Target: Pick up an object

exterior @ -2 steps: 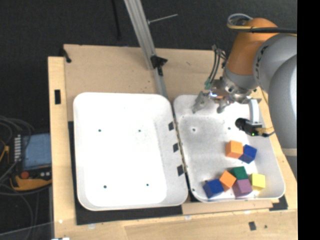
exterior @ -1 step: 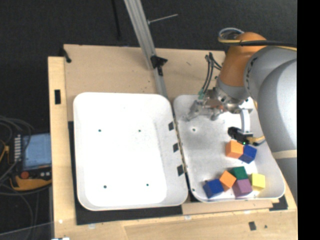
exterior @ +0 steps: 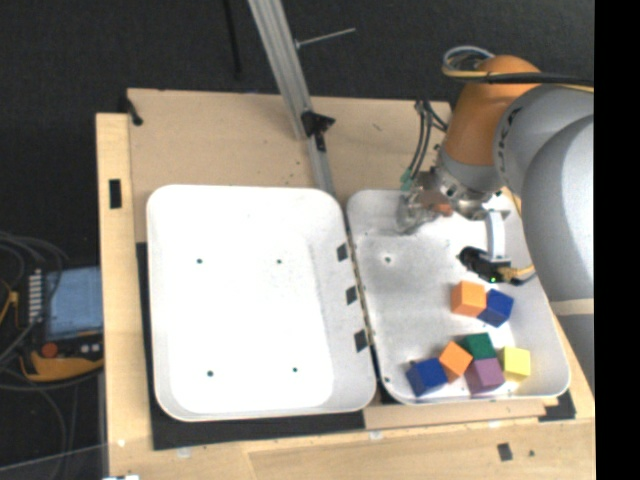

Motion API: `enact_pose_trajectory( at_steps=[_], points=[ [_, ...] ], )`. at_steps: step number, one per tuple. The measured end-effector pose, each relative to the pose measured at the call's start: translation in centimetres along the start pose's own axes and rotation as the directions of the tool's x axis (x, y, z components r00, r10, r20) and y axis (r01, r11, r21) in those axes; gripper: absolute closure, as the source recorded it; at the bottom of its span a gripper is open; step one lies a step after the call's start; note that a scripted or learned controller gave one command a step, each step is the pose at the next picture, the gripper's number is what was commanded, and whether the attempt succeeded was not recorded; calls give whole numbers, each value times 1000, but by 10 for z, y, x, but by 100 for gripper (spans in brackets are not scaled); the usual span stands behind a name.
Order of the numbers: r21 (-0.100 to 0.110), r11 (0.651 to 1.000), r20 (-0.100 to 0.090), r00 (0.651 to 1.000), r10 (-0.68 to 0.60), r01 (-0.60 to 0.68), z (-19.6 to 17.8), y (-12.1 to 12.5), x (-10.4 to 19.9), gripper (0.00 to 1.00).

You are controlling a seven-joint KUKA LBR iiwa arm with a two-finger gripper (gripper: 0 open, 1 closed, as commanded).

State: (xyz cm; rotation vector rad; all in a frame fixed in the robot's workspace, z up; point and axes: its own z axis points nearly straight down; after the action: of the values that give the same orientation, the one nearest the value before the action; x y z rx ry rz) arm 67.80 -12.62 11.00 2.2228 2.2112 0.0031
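Nearest, blocks are sitting clustered in the right bin (exterior: 400, 268): a blue cube (exterior: 427, 376), an orange one (exterior: 455, 358), green (exterior: 480, 346), purple (exterior: 485, 374) and yellow (exterior: 516, 361), probably crowding the near corner after sliding there. A little farther, an orange block (exterior: 467, 297) is touching another blue block (exterior: 496, 307). The left bin (exterior: 250, 298) is lying beside it on the tabletop (exterior: 200, 138). Farthest, the end effector (exterior: 415, 211) is hovering over the bin's far-left corner, well apart from every block; whether it is released or clenched, I cannot tell.

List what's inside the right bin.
The right bin holds seven blocks: two orange, two blue, green, purple, yellow. The arm hides its far right corner.
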Motion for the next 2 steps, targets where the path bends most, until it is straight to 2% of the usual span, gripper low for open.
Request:
enact_pose_trajectory(
  at_steps=[2],
  points=[
    [3, 1000, -2, 1000, -1, 1, -90, -1, -11, 100]
  ],
)
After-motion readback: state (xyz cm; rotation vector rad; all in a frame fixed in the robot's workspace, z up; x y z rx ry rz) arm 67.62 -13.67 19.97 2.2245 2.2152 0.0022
